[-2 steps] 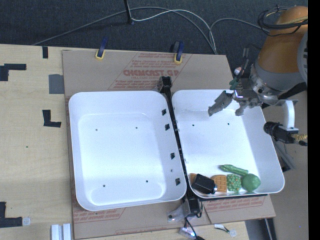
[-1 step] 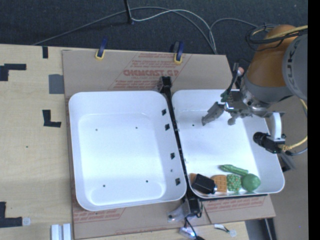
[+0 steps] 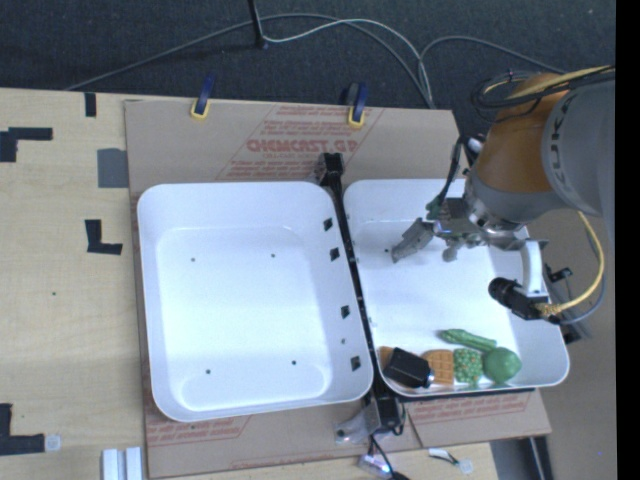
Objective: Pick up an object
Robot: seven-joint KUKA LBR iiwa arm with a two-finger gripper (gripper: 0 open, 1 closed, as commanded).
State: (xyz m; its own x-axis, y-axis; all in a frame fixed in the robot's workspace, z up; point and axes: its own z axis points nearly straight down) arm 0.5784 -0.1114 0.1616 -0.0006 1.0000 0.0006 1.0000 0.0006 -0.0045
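My gripper [image 3: 429, 247] hangs over the upper middle of the right bin [image 3: 400, 194], its two fingers spread apart with nothing between them. Along that bin's front edge lie a black block [image 3: 408, 368], an orange piece [image 3: 436, 365], a green bumpy piece [image 3: 466, 366] and a round green object [image 3: 502, 364]. A long green item [image 3: 468, 339] rests just behind them. All of these sit well below and to the right of the gripper, untouched.
The left bin [image 3: 150, 208] sits beside the right one, separated by a black divider [image 3: 345, 268]. Both stand on a cardboard sheet [image 3: 280, 138] held by clamps [image 3: 204, 100]. Cables [image 3: 330, 28] trail across the dark floor behind.
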